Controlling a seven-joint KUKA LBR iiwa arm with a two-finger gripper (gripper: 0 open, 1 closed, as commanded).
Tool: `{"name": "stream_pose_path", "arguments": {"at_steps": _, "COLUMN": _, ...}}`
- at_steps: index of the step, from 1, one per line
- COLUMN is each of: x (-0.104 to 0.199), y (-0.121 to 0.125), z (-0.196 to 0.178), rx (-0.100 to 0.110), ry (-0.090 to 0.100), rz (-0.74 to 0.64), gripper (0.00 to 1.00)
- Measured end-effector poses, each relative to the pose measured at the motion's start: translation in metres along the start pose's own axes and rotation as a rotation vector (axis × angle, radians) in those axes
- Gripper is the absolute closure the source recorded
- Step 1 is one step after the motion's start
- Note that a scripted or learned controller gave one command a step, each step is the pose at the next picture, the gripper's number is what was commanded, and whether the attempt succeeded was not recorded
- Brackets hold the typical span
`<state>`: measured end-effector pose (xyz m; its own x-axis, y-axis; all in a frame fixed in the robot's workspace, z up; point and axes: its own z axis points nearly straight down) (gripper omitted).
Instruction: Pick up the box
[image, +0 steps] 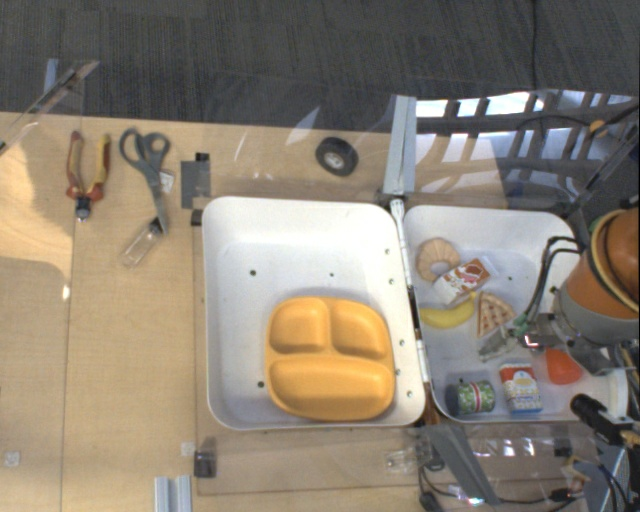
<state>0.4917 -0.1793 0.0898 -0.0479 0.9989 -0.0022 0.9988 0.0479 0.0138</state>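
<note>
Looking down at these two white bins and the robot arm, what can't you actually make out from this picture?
- Jaws of the grey and orange arm: open or shut cannot be told; the arm's own body covers them.
- Small red-and-white carton box: print too small to read.
- Red object beside the arm: partly covered by it, shape unclear.
- Right white bin: its far side lies under the arm.

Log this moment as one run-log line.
arm: over right bin | gripper: beside waffle slice | box: lying in bin, ungrasped | left bin: yellow tray
</note>
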Motion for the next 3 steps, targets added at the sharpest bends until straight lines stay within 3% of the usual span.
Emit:
{"name": "stream_pose_path", "arguments": {"at_steps": 1, "x": -0.002, "y": 0.004, "z": -0.013, "rx": -0.012, "ry": -0.009, "rz": -0.001, "gripper": 1.0}}
{"name": "stream_pose_path", "arguments": {"at_steps": 2, "x": -0.002, "y": 0.004, "z": -0.012, "rx": -0.012, "ry": -0.008, "rz": -0.001, "gripper": 0.0}}
{"name": "stream_pose_path", "arguments": {"at_steps": 3, "x": 0.006, "y": 0.0, "z": 0.0, "rx": -0.001, "ry": -0.004, "rz": -0.069, "gripper": 0.0}}
